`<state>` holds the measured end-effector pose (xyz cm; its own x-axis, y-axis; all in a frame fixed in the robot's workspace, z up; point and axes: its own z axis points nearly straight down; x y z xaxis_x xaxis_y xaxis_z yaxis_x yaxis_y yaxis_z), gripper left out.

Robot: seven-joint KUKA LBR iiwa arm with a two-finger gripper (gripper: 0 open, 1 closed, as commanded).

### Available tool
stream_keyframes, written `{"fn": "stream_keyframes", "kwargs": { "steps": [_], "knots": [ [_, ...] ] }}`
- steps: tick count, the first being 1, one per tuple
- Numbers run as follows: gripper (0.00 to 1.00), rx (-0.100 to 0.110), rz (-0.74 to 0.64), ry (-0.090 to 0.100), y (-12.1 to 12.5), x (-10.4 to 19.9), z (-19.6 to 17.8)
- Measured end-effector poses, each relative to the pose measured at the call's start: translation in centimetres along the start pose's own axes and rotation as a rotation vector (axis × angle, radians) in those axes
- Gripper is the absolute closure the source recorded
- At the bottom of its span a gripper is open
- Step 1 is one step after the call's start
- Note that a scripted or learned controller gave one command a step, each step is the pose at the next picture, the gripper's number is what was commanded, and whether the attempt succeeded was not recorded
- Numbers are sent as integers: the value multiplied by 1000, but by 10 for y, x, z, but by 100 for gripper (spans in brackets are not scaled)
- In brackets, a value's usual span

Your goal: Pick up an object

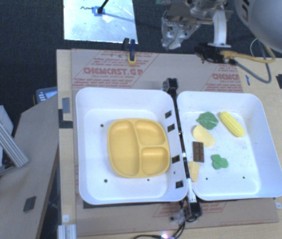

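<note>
Corn cob near "CHEMCAST GP" board

The gripper hangs behind both bins, fingers over the bench. Forward and left of the fingers, the left bin holds a divided plate. Forward and right, the right bin holds a corn cob, two leaves, a chocolate bar and a chip.

Single fixed camera above the bench, looking down at a slant, moderately far. Both white bins fully in frame: left bin, right bin. Arm enters at the top right, beyond the bench's far edge.
</note>
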<state>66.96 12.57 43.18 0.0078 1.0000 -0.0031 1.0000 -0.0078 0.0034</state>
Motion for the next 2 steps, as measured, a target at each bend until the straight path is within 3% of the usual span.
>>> {"fn": "stream_keyframes", "kwargs": {
  "steps": [1,2],
  "knots": [
    [100,-6,-20,8,-11,93,-80],
    [100,21,-15,-1,-66,110,112]
  ]
}}
